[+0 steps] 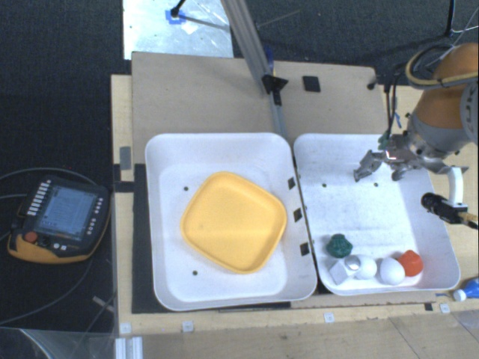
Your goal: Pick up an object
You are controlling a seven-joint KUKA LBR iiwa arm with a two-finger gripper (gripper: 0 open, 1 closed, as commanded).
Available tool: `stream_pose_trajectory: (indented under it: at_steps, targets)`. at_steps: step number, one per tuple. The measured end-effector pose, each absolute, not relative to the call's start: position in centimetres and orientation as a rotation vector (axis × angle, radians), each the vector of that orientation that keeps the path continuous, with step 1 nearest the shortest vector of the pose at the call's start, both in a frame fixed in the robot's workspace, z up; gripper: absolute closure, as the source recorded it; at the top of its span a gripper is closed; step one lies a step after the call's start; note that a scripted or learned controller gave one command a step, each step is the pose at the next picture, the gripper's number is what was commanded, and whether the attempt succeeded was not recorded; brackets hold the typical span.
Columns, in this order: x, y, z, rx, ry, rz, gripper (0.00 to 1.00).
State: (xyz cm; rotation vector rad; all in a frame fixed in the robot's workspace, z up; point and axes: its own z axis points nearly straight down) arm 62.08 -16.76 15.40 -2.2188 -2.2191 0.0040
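Your gripper (383,167) hangs over the right bin's (428,223) far edge, fingers spread, holding nothing. Small objects cluster at its near edge: green lump (339,244), white ball (391,271), orange piece (410,261).

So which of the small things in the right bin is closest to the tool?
The dark green lump: it lies highest in the cluster, nearest the tool, above the white ball and red piece.

1. The floor (60,66) around the bench is covered with a dark carpet.
2. The bench (194,96) has a light brown top with a pale wooden edge.
3. At the top, a bright patch of bare floor (176,17) carries a small piece of blue tape (177,17).
4. A grey metal pole (247,28) rises at a slant from the bench's back part.
5. On the carpet at the left lies a control pendant (60,219) with a screen and an orange-yellow body, and thin cables (15,182) curl near it.
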Motion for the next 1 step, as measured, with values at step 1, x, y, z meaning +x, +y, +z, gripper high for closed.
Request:
stream_pose_trajectory:
  at_steps: [1]
  targets:
    - [61.59,-17.54,10.71,-2.22,-2.22,0.002,0.0]
